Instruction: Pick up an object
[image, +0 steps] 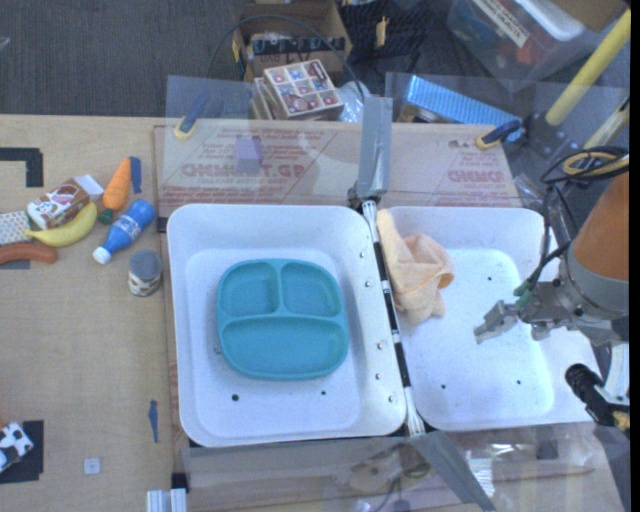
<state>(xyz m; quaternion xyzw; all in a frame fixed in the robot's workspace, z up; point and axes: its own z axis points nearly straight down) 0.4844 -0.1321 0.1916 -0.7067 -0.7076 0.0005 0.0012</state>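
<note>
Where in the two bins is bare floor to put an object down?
Right bin: bare floor in front of the cloth, beneath and left of the gripper. Left bin: crowded, the teal plate covers its middle, leaving a bare band along the walls.

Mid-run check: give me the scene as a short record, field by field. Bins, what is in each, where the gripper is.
left bin: holds a teal divided plate, lying flat near its middle
right bin: holds a crumpled yellow cloth at its upper left corner, against the wall shared with the left bin
gripper: over the right bin, right of the cloth and apart from it; nothing seen between its fingers
bench left of the bins: banana, small bottle, can, carrot
</note>
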